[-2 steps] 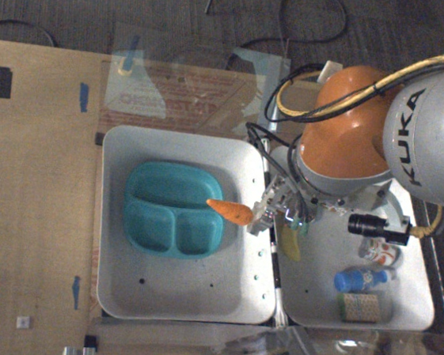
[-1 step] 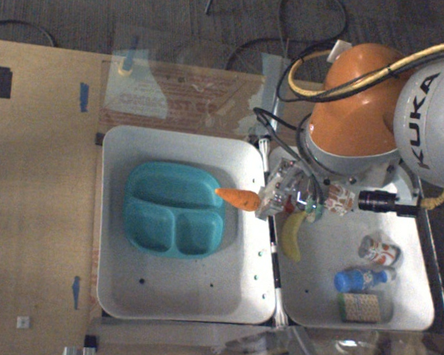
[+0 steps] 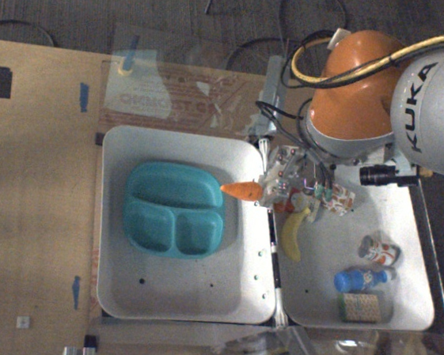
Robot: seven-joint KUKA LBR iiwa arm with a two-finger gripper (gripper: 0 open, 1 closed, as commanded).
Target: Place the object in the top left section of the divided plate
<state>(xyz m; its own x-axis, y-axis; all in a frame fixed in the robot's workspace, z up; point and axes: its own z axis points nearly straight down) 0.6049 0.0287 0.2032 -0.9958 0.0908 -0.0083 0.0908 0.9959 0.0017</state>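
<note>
Gripper (image 3: 266, 190) pinched on the thick end of the carrot (image 3: 240, 189), tip poking left above the right rim of the left bin (image 3: 107, 279), just short of the divided plate (image 3: 169, 240). Risk from here: a hold so near one end, hence a likely swing or slip in transit and a drop onto bare bin floor; with too early a release, a landing on a ridge or in the nearer section instead of the top left one. Open room leftward over the plate, low bin walls, and a banana (image 3: 293, 236) close below the wrist in the right bin (image 3: 414, 310).
</note>
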